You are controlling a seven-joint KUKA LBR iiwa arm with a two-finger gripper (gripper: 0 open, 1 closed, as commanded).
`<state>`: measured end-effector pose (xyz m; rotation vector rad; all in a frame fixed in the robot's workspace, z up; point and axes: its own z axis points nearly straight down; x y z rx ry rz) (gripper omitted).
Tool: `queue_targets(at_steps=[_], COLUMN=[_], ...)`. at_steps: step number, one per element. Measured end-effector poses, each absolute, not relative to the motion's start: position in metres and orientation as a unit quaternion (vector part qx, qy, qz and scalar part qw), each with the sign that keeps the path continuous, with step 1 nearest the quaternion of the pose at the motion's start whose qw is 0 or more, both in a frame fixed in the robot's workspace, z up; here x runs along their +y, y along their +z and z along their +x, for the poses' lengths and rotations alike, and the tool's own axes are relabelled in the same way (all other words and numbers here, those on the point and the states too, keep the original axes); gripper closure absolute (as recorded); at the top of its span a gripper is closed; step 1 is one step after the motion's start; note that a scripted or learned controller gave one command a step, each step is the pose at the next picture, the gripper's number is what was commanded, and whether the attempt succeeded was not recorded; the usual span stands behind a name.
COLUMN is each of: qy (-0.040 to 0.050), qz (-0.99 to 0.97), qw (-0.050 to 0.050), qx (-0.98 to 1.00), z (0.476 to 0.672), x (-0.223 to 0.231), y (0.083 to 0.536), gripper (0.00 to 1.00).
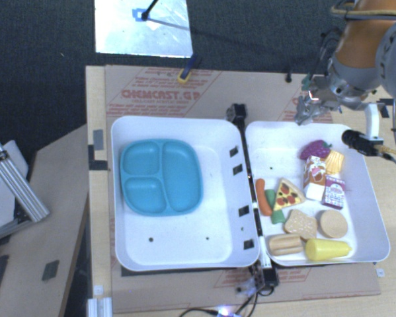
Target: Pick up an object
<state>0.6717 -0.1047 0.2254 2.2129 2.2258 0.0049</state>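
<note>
Grey gripper (308, 113) hangs above the right bin's (277, 144) far rim; whether it is released or clenched, I cannot tell. Toy food (308, 203) lies in that bin; a blue tray (161, 177) in the left.

Glossy white plastic bins (184, 127), a smooth blue plastic tray (161, 177), matt cardboard (250, 91) beneath.

the right bin (369, 197) holds toy food in its near right part: a purple grape bunch (315, 150), a pizza slice (289, 194), an orange carrot (262, 197), a cracker (300, 224), a round cookie (332, 224), a bread roll (285, 244) and a yellow piece (327, 248), lying close together.
</note>
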Motion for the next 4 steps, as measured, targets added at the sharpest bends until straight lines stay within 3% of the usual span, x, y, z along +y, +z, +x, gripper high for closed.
queue_targets(at_steps=[1,4], qy=[0.0006,0.0006], qz=[0.704,0.706], qw=[0.000,0.001], qx=[0.710,0.708], z=[0.637,0.640], x=[-0.066,-0.072], y=[0.225,0.225], gripper=[1.00,1.00])
